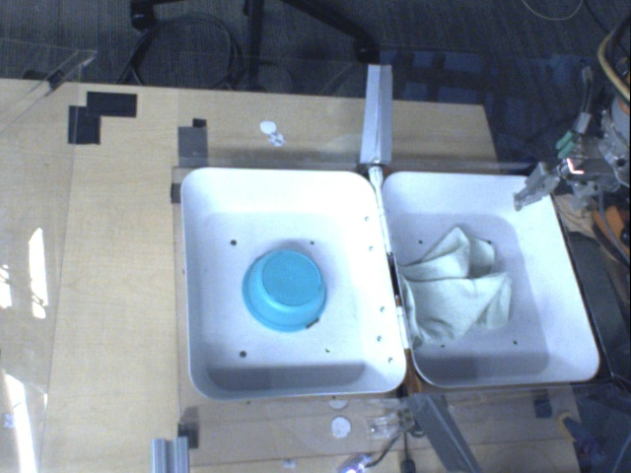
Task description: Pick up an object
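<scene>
The gripper [537, 187] hangs at the upper right corner of the right bin [552, 264], over its rim; whether it is wide or narrow, I cannot tell. Nothing shows between its tips. Below it and to its left, inside the same bin, lies a crumpled pale cloth [458, 284], apart from the gripper. Farther left, well apart, a blue bowl [285, 290] sits upside down in the middle of the left bin [212, 264]. Both bins rest side by side on a light wooden bench [99, 294]. Beyond the bench, dark carpet [444, 18] carries a black stand's legs [256, 3].
</scene>
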`<state>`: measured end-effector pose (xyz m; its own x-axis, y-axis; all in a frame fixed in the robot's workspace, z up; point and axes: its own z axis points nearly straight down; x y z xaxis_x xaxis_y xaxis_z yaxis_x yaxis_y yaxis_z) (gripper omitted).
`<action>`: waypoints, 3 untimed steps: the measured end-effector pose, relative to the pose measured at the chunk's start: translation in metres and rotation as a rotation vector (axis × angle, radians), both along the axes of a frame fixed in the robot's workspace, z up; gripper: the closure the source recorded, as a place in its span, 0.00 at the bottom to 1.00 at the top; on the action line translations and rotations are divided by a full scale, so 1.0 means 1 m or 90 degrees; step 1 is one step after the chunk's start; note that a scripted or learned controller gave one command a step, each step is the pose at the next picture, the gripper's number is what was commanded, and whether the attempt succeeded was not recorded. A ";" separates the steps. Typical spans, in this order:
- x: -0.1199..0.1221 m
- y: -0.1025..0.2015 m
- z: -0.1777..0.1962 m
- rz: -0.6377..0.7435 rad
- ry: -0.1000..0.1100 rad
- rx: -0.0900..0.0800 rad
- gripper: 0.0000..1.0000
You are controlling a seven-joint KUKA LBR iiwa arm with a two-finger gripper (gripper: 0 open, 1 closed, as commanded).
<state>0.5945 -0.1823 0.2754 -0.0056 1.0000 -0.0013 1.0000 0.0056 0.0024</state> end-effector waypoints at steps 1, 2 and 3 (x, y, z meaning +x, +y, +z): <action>-0.070 0.036 -0.112 0.100 0.001 0.001 0.00; -0.009 0.048 -0.184 0.138 -0.009 -0.002 0.00; -0.006 0.049 -0.172 0.140 -0.013 -0.002 1.00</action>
